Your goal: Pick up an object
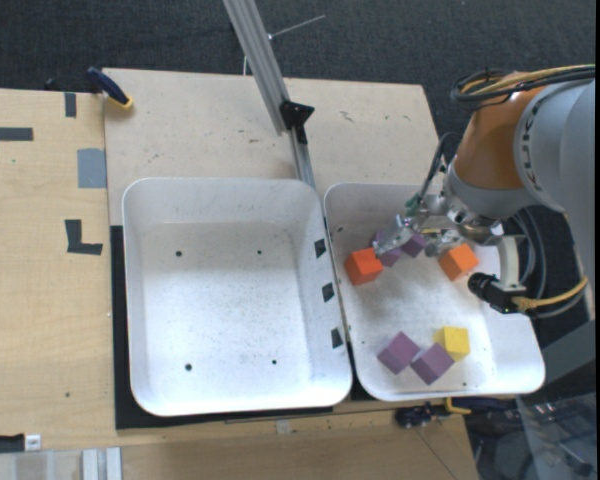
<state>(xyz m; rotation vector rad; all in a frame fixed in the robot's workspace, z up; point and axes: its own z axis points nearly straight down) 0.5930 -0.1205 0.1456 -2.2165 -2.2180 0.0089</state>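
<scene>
My gripper (417, 230) hangs low over the upper part of the right bin (510, 373). Directly under and beside it lie two small purple blocks (391, 252), touching or nearly touching its tip. An orange cube (362, 265) sits just left of them, near the bin's left wall. A second orange cube (458, 260) lies right of the gripper, partly under the wrist. Toward the front of the bin, two larger purple blocks (399, 351) sit together, with a yellow cube (455, 341) beside them. Whether any block is held is hidden by the gripper body.
The left bin (140, 298) stands beside the right one, and their walls meet at a ridge (330, 288). A slanted metal bar (265, 58) crosses above the back of the bench. Black cables (510, 293) hang at the arm's right.
</scene>
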